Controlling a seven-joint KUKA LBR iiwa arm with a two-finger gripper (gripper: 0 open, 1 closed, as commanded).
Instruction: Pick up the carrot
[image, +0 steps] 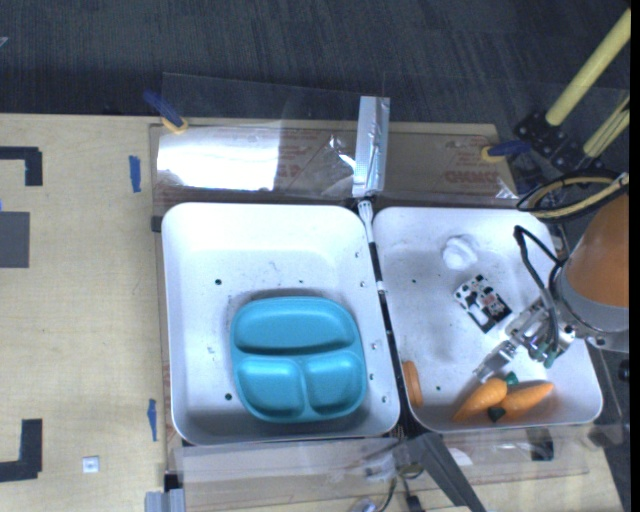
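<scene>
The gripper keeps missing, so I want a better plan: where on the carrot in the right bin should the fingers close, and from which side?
Grip the carrot at mid-body, coming from above, closing the fingers across its width. It lies flat and lengthwise near the right bin's front wall, which likely blocks a side approach. The gripper hovers just above it.

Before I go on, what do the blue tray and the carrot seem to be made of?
The blue tray looks like molded plastic with a smooth, slightly matte finish: one even color, rounded compartment edges, soft highlights. The carrot looks like a toy, probably plastic or rubber: uniform bright orange, smooth skin, a small green stub. Whether it is hard or soft, the view does not tell.
</scene>
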